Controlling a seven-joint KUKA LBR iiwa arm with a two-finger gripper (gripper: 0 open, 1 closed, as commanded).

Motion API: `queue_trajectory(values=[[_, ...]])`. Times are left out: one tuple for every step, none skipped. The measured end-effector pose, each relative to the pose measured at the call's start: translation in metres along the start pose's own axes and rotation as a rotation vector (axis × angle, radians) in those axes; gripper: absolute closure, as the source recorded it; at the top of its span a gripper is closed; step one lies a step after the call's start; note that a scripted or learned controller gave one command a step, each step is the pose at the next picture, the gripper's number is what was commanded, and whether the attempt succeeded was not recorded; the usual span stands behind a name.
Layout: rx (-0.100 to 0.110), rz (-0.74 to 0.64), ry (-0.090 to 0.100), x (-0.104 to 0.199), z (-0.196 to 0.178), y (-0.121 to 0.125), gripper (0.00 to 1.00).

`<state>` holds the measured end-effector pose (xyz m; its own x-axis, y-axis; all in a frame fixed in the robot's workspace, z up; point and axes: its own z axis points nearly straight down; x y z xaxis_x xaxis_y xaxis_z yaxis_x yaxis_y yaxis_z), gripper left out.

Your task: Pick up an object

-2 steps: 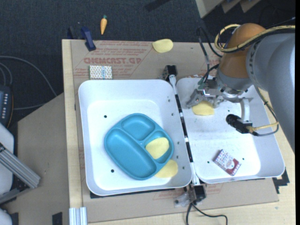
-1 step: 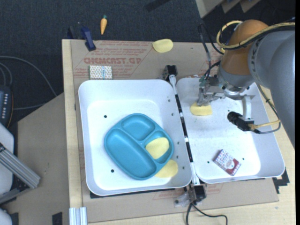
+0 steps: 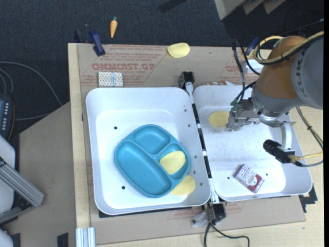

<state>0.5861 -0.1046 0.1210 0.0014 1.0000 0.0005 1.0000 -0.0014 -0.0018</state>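
We can't tell the claw's [image 3: 234, 123] opening — the chip [image 3: 218, 119] lies just left; we'd centre, then descend.

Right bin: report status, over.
Hand low in right bin, beside yellow piece. Nothing seen held. Red packet lies apart, near front.

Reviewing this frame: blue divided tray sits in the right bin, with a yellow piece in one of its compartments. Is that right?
Not quite. The camera view shows the blue divided tray in the left bin, not the right bin. The rest holds: a yellow piece lies in one of its compartments.
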Motion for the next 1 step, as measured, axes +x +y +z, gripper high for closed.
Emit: queue_trajectory(values=[[0.0, -0.001, 0.001, 0.0005, 0.0003, 0.0, 0.0]])
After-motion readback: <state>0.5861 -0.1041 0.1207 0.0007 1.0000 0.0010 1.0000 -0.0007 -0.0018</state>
